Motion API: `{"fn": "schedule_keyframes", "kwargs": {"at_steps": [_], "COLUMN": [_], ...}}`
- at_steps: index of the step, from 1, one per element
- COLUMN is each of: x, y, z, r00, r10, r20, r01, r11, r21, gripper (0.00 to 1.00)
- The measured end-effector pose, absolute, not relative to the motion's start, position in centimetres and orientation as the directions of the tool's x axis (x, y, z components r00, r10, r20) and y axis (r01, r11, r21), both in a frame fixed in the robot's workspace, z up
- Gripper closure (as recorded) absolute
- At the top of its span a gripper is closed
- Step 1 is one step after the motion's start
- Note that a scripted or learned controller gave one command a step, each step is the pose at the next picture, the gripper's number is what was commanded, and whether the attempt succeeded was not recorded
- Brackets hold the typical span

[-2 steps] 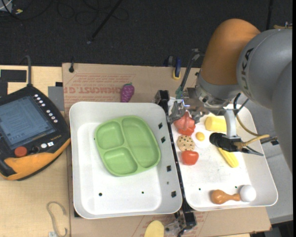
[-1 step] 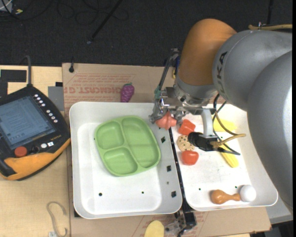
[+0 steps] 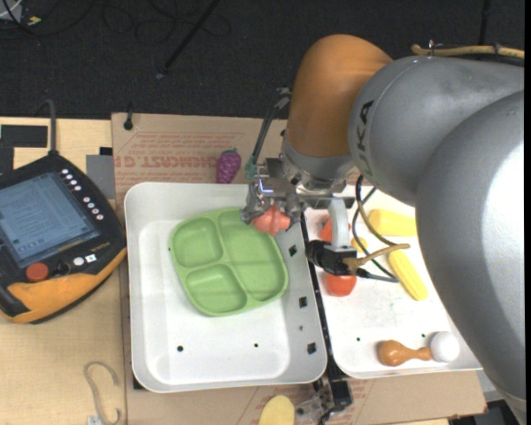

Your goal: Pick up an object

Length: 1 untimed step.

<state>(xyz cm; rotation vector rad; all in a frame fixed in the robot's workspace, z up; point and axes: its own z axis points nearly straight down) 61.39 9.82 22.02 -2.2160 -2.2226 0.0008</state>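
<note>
Pink, soft-looking lump point(image 3: 272, 220) sits at my tool point(image 3: 264, 204), just off the green plate's point(image 3: 227, 264) upper right corner; it looks light and squashy. Whether the tool pinches it, I cannot tell.

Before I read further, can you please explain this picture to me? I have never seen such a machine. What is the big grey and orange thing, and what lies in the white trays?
The big grey and orange shape is a robot arm, reaching in from the right. One fixed camera looks down on the bench at a slant. At the arm's end is its gripper, beside a pinkish-red object; whether it holds this, I cannot tell. The left white bin holds a green divided plate. The right white bin holds a yellow corn-like toy, a red object and an orange and white toy. The device at left is a control tablet.
</note>
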Motion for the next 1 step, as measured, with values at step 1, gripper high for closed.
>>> {"fn": "schedule_keyframes", "kwargs": {"at_steps": [1], "x": [61.77], "y": [9.33], "z": [21.72], "r00": [0.0], "r10": [1.0], "r20": [-0.001], "r01": [1.0], "r11": [0.0], "r21": [-0.002], "gripper": [1.0]}}
